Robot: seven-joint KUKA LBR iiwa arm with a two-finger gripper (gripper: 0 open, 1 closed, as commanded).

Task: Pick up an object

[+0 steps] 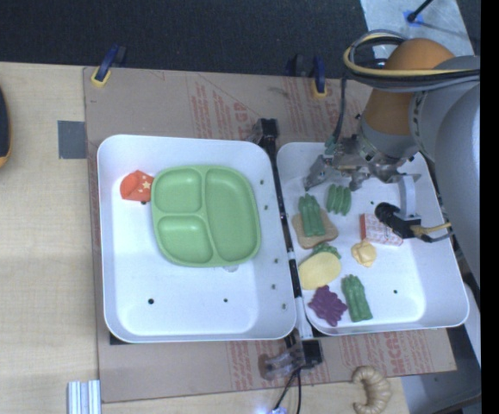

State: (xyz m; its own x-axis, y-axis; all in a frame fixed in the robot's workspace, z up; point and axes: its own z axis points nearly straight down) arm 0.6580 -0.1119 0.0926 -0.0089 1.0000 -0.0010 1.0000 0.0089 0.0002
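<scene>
My gripper (342, 176) hangs over the far part of the right bin (434, 304), its fingers spread open with nothing between them. Just in front of it lies a dark green bean bundle (339, 199). To its left, another green piece (311, 216) rests on a tan bread slice (305, 229). Nearer the front are a yellow potato-like piece (319, 270), purple grapes (327, 304) and a green asparagus bundle (357, 298). A small yellow piece (364, 253) and a red-and-white packet (380, 234) lie mid-bin.
The left bin (189, 317) holds a green divided plate (206, 215) and a red piece with a yellow star (136, 185) by its left wall. A tan curled object (371, 388) lies on the bench in front of the right bin.
</scene>
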